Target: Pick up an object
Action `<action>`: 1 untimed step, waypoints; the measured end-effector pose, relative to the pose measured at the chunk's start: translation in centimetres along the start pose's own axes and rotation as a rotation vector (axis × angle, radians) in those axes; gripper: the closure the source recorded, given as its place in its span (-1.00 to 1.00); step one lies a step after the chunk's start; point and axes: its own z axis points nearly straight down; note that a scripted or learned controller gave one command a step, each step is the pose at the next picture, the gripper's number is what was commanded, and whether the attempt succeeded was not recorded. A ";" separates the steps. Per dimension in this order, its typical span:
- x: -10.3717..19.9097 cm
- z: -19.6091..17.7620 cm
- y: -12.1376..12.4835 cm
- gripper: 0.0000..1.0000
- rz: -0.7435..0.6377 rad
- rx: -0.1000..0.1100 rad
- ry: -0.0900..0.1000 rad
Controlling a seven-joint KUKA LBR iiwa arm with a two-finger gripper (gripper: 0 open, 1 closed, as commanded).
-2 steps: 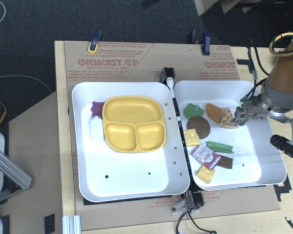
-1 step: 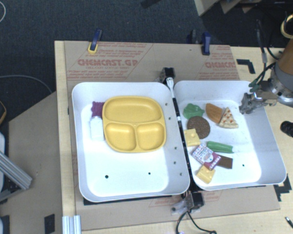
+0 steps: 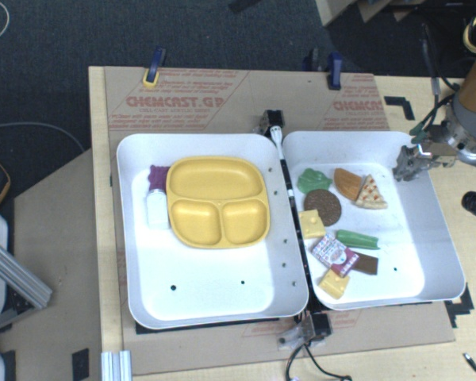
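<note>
The grey two-finger gripper hangs over the upper right edge of the right shallow white bin — whether it is open or closed I cannot tell. Left of it, apart, lie a triangular pizza-slice toy and a brown bread-like wedge. The left white bin holds a yellow three-compartment plastic tray.

Brown board — red print, seemingly "CHEMCAST G.P." — repeated right.
</note>
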 end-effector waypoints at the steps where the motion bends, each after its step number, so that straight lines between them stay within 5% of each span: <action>1: 5.0 0.9 2.8 1.00 -0.004 0.001 0.001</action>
